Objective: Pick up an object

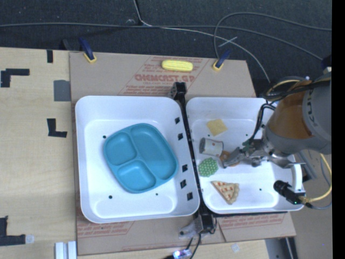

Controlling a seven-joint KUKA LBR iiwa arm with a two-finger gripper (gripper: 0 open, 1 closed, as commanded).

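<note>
gripper (pixel 233 159) was low in the right bin (pixel 253 201), reaching toward the grey cup (pixel 211 146) and green ball (pixel 208 167) just beside it, grip state couldn't be told, nothing visibly held; approach step, next needed closing on one.

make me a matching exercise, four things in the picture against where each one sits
Things:
1. blue tray
2. yellow corn
3. pizza slice
4. green ball

Places:
A. on the cardboard behind the bins
B. near edge of the right bin
C. in the left bin
D. right bin, beside the divider

Pairs: 1-C, 2-A, 3-B, 4-D
</note>
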